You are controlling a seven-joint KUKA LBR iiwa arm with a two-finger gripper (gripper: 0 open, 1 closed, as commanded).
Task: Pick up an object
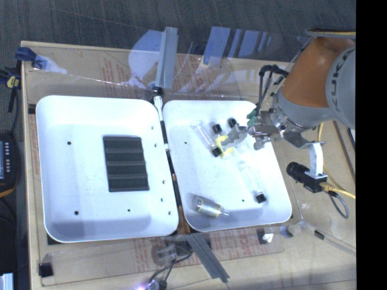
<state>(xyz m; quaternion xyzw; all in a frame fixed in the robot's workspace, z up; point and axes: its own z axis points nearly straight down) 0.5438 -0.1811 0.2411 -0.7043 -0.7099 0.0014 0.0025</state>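
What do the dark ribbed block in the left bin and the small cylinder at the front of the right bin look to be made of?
The ribbed block looks like matte black plastic or rubber: flat dark tone, no glints, parallel ridges. The small cylinder looks metallic, with a silvery body and bright highlights, though plated plastic cannot be excluded. Both bins look like glossy white moulded plastic.

One fixed camera up high, looking down at a slant, far enough to take in the whole tabletop point(91, 249), both bins point(60, 110) side by side, arm point(317, 80) entering right.
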